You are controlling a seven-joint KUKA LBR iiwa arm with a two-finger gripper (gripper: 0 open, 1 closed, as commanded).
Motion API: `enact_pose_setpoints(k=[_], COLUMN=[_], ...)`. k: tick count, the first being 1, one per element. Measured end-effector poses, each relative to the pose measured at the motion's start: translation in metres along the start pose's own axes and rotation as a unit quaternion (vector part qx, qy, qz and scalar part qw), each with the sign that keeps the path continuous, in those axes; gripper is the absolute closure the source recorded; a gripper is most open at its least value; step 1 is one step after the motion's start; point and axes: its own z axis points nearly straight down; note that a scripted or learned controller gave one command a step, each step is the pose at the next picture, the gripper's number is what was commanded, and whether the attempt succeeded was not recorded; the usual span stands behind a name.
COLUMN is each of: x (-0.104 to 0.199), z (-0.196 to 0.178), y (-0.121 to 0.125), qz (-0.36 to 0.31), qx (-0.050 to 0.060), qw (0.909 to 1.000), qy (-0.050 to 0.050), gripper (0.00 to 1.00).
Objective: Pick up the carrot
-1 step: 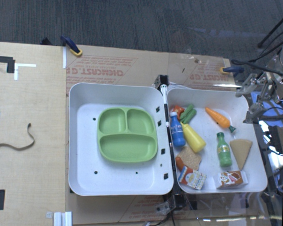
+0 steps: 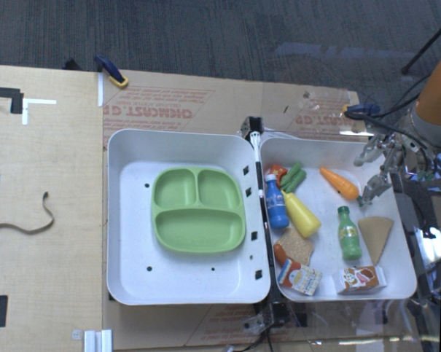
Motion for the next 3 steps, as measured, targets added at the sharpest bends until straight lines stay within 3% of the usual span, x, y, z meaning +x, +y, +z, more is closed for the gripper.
enact_pose_setpoints(k=[1,2,3], x=[-0.018,-0.021,0.025], z=[0.074,0.061,0.073], y=[0.002,0.004,0.063], qz=[-0.006,-0.008,-0.087], qx=[0.000,0.001,0.000], qw=[1.0000,0.9999,0.9962], qy=[0.000,-0.005,-0.002], gripper=[0.00,1.00,1.00])
